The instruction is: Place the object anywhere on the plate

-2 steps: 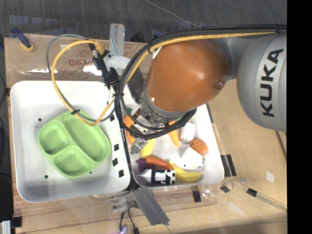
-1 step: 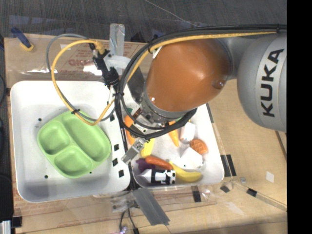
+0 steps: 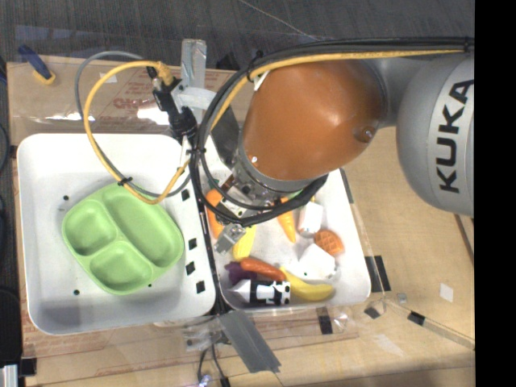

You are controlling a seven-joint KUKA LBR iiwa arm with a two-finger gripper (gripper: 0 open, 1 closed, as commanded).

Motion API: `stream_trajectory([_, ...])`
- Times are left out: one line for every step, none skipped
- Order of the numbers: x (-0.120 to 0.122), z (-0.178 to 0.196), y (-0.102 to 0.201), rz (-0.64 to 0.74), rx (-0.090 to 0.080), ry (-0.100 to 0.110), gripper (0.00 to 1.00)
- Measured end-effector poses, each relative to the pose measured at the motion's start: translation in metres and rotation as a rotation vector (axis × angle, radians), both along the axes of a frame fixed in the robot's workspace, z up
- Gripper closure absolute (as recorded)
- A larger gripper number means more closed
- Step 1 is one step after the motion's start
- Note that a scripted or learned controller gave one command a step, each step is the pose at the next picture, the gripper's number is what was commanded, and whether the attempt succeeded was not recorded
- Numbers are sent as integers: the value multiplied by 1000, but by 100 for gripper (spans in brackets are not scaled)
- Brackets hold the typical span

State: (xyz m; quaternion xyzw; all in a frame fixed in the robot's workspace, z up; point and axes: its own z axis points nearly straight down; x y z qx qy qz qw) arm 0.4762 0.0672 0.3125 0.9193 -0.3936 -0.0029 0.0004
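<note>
Camera view, items listed from the near edge of the bench to the far edge. Right bin, near wall: a black-and-white cow-patterned toy lying beside a yellow banana, with a purple piece just to the left and a red-orange carrot-like piece resting across them. Further in: a white block, an orange ridged toy, a small white piece, an orange wedge and a yellow piece, all loosely heaped and touching or nearly touching. Which of these is the task's object cannot be told; all lie in the right bin, none on the plate. Left bin: one green plate with three compartments, set flat near the bin's middle, nothing resting on it. Gripper: low over the left part of the right bin beside the dividing wall, mostly hidden under the wrist; whether its jaws are apart or together cannot be told. Arm: grey, with a large orange band above the heap, reaching in from the right. Far side: yellow cable and black cables looping over the left bin's far corner.
</note>
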Motion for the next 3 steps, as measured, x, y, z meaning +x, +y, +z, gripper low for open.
stream_trajectory([0,0,0,0,0,0,0])
stream_trajectory([0,10,2,6,1,1,100])
stream_trajectory([11,25,-31,89,0,-6,100])
